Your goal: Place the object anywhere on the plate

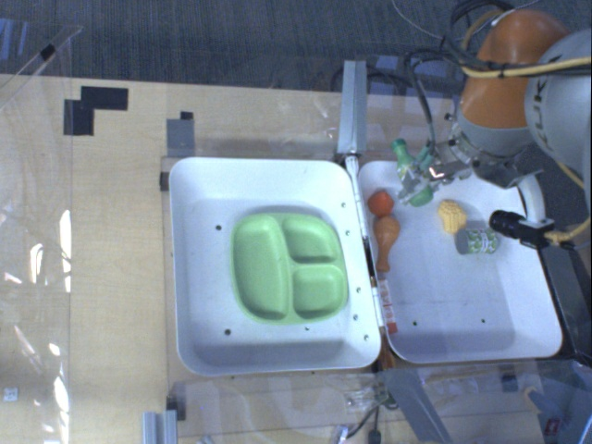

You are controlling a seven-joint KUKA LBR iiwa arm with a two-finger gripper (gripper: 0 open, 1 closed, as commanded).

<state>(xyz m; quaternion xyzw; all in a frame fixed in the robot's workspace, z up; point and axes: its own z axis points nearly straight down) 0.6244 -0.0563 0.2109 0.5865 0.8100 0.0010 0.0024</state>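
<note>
A light green plate (289, 266) with three compartments lies in the middle of the left bin (199, 340). My gripper (419, 185) hangs over the far left part of the right bin (481, 336), below the arm's orange band. A small green object (404, 153) shows right beside the gripper, partly hidden by it; I cannot tell whether it is held. Close to the left of the gripper sit an orange-red ball (379, 202) and a tan drumstick-shaped piece (386, 237). A yellow corn piece (450, 215) and a small can (479, 241) lie to its right.
A metal divider (352, 118) runs between the two bins at the back. Black cable and a black fitting (514, 226) reach over the right bin's right side. The near half of the right bin has bare white floor.
</note>
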